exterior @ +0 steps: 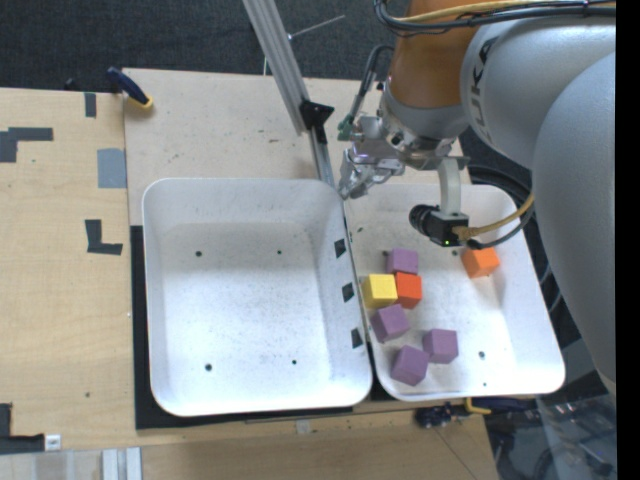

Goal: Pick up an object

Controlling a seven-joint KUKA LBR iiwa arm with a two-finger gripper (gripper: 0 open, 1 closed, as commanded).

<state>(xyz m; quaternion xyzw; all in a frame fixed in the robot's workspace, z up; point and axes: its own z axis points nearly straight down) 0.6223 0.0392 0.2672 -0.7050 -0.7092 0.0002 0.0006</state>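
hand (pixel 352 183): grip state unclear | arm (pixel 540 78): hides right bin's (pixel 520 363) far corner

Grey arm reaching from the right, orange band up, pincer (pixel 356 180) lowered

One fixed overhead camera slants down on both bins (pixel 160 203).

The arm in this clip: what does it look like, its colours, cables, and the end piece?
The arm is bulky, rounded and light grey, with a glossy orange dome-shaped band above the wrist. Black cables loop over the band. Below it sits a small metallic gripper with some green wiring beside it. A black cylindrical module hangs on a grey bracket, with an orange-and-black cable running from it.
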